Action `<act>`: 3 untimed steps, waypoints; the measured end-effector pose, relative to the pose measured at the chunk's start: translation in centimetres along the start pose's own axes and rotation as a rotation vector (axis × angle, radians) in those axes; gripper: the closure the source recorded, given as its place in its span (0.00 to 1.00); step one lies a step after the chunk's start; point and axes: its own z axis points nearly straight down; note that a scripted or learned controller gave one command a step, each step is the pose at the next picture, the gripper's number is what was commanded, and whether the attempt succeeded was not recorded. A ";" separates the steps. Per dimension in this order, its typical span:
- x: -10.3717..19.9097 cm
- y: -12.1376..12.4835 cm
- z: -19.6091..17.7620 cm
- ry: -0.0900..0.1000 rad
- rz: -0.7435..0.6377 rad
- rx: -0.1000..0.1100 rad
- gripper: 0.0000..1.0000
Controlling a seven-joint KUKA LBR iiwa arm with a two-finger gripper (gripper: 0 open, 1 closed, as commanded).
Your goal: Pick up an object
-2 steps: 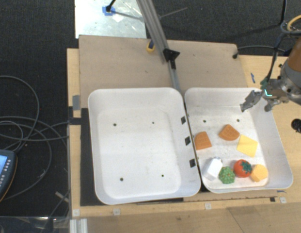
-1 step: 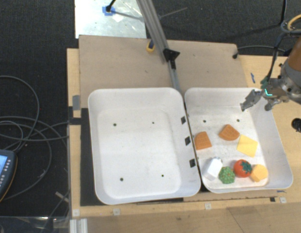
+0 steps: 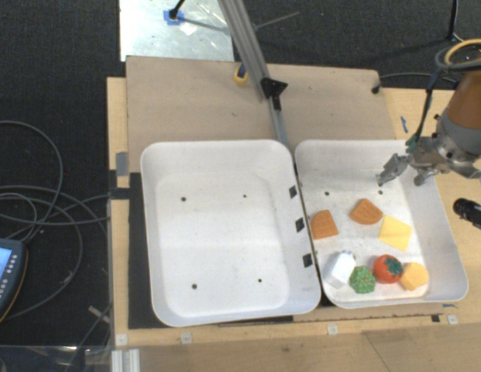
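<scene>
Hovering above the far right part of the right bin point(image 3: 438, 208), the gripper point(image 3: 404, 171), fingers spread apart and holding nothing between them. Approaching, by the look of it, with no object yet chosen or touched; the pick-up step not yet begun.

Lying in the near half of that bin, all the candidates: an orange wedge point(image 3: 366, 212) nearest below the gripper, a yellow cheese slice point(image 3: 396, 232) just beside it toward the right wall, an orange bread-like piece point(image 3: 324, 225) close to the left wall. Clustering along the near edge: a white block point(image 3: 341, 267), a green piece point(image 3: 362, 280), a red tomato-like toy point(image 3: 387, 268) and a yellow-orange cube point(image 3: 414, 276), several touching or nearly so.

Calling, next, for travelling toward the near edge, centring over one piece, probably the orange wedge as the most isolated, then lowering with fingers astride it and closing. Sitting beside, the left bin point(image 3: 159, 161).
</scene>
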 end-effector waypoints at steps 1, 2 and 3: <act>0.2 0.8 4.6 0.001 -0.004 0.000 0.00; 0.3 0.9 8.7 0.000 -0.003 0.000 0.00; 0.2 1.1 7.3 -0.001 -0.007 -0.008 1.00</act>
